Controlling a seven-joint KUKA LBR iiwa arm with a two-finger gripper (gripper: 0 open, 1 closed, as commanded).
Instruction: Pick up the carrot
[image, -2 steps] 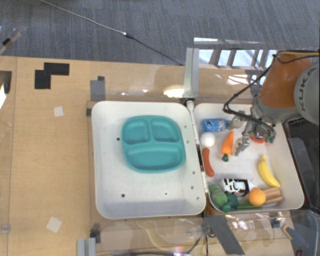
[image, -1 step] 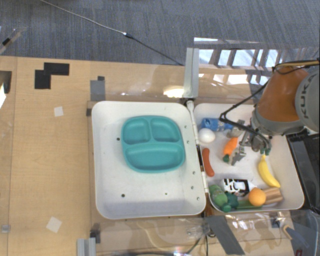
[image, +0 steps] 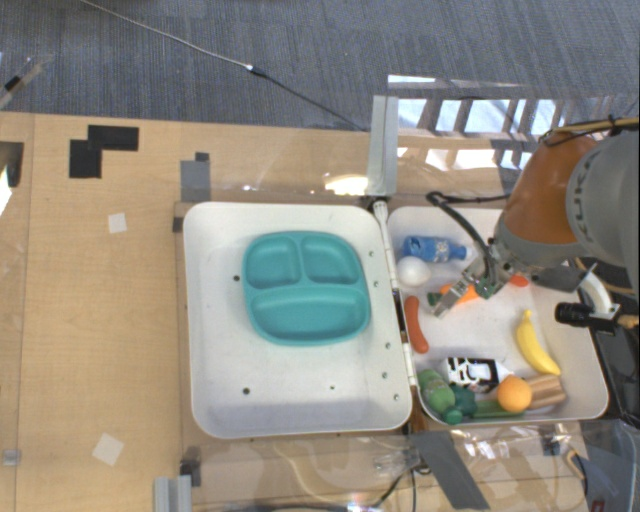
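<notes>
Grey carpet is lying behind a pale wooden desk (image: 90, 330) that is carrying two shallow white bins side by side. Sitting in the left bin (image: 215, 400) is a teal divided plate (image: 303, 286). Crowding the right bin (image: 590, 395) are a blue bottle (image: 432, 248), a white egg-like ball (image: 412, 270), a red sausage-shaped piece (image: 415, 324), a banana (image: 535, 344), an orange (image: 514, 394), some green toys (image: 440, 392) and a black-and-white item (image: 470, 371).

Reaching in from the right, the arm is hanging over that right bin, with its end effector (image: 478, 284) low near the bin's middle. The carrot (image: 456, 294), a small orange piece with a green end, is lying just beside and below the fingertips, to their left; whether the fingers are touching or closing on it is too small to tell, so how far open they are is beyond judging.

Judging by its look, the carrot is probably a light, stiff plastic toy, smooth and tapered, so it is likely to be slipping or rolling under a loose pinch. Taking it across the thicker orange body, away from the green top, is looking the safest hold
</notes>
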